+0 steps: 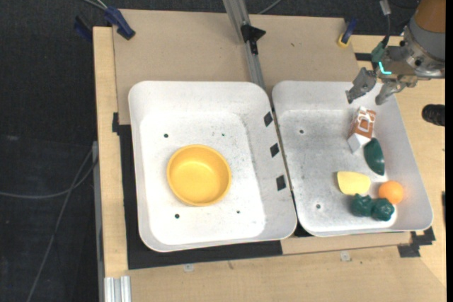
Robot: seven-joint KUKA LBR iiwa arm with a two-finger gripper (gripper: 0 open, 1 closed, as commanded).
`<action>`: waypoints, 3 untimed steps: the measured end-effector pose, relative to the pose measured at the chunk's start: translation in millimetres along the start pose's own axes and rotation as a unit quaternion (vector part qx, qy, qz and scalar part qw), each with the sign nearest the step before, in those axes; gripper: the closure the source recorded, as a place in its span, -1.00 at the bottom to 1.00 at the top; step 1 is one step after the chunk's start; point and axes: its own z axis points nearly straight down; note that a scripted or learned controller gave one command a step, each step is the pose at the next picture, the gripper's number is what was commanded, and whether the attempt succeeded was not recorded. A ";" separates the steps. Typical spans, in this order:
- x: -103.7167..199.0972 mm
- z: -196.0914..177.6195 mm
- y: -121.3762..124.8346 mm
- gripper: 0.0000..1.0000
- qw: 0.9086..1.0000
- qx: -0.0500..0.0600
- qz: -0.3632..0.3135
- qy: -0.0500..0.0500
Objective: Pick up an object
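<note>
One yellow bowl (199, 174), five small items, open pincer (373, 91) above

Two shallow white plastic bins (283, 117), finely black-speckled, on a tan desk (184, 39). Left bin: round yellow bowl (199, 175). Right bin: orange-and-white carton (362, 125), dark green oval piece (374, 156), pale yellow wedge (352, 183), orange ball (391, 192), dark green lumpy toy (372, 208).

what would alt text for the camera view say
A grey robot arm's open gripper hovers over the far edge of the right white bin, just above a small orange-and-white carton. Nearby lie a dark green vegetable, yellow wedge, orange ball and green lumps. The left bin holds a yellow bowl.
</note>
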 end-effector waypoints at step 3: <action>-3.4 102.5 2.5 -1.00 1.000 -0.001 0.000 0.000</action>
